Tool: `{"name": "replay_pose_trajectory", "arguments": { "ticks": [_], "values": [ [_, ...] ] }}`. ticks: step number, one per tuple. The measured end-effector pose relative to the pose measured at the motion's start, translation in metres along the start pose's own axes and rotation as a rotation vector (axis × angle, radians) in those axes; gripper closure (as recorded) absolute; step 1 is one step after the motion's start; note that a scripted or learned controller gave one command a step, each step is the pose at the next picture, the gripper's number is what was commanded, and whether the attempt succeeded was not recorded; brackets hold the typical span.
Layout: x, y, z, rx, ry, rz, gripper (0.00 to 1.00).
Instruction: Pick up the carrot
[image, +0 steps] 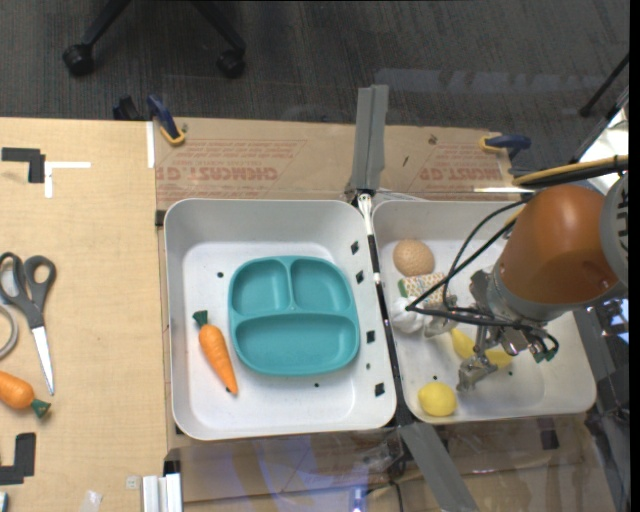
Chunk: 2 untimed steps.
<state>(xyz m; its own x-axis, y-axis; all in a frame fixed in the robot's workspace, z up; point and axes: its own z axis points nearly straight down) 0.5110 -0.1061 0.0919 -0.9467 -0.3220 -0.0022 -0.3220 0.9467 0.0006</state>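
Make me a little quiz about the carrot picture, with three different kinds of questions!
1. True or false: the carrot lies inside the teal plate.
2. Which bin is the gripper over? A) the left bin B) the right bin C) neither
3. Fill in: the scissors lie on the wooden bench, outside the bins, to the picture's ____.

Key
1. False. It lies on the bin floor, beside the plate's left edge.
2. B. It hangs by the yellow lemon, across from the carrot.
3. Left.
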Motion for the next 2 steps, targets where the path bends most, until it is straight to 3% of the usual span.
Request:
{"name": "replay_pose_trajectory", "arguments": {
  "ticks": [1, 2],
  "values": [
    [-0.0223, 0.0071, -0.0009, 0.001, -0.002, -0.545, 0.00],
    [-0.0223, 0.0071, -0.0009, 0.001, -0.002, -0.545, 0.00]
  ]
}}
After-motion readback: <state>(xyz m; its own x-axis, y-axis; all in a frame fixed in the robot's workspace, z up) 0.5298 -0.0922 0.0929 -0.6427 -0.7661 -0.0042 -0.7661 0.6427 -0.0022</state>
